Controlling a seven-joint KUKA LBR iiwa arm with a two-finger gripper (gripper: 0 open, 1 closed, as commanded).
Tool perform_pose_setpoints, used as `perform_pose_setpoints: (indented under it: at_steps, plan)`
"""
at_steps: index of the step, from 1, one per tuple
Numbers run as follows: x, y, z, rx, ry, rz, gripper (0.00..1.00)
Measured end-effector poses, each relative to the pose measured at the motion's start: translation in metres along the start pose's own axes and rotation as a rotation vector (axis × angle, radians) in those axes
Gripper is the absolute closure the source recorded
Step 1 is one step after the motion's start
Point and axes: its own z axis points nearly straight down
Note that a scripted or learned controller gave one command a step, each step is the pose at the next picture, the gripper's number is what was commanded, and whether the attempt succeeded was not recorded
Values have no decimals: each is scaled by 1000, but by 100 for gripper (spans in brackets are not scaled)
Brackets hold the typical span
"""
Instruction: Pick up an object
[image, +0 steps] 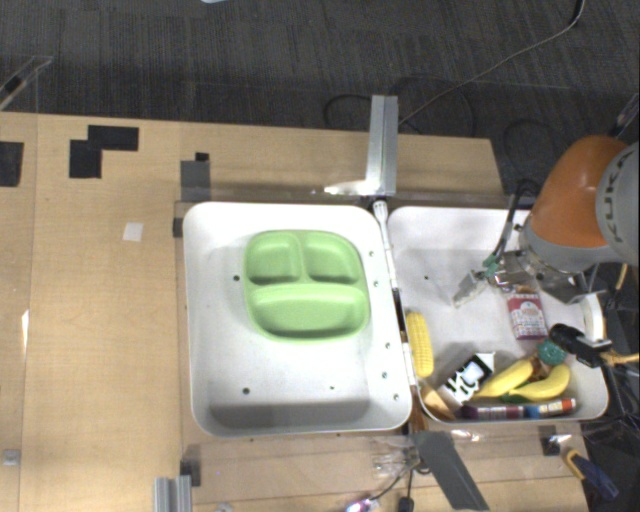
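The tool (478, 283) hangs over the right bin (440, 235), above the corn (420, 342); its grip cannot be told

Robotics lab: bench (120, 330), bins (200, 330)

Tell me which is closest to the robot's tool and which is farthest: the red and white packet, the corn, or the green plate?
From the tool:
1. The red and white packet, just beside it in the right bin, toward the arm.
2. The corn, by the right bin's left wall.
3. The green plate, over in the left bin.
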Motion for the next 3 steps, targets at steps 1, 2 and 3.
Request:
perform_pose_setpoints:
  at_steps: [1, 2, 3]
  plan:
    - [-32, -2, 5, -11, 2, -37, 0]
    - [-30, -44, 8, -12, -5, -73, 0]
    - [-29, -41, -3, -19, -5, -73, 100]
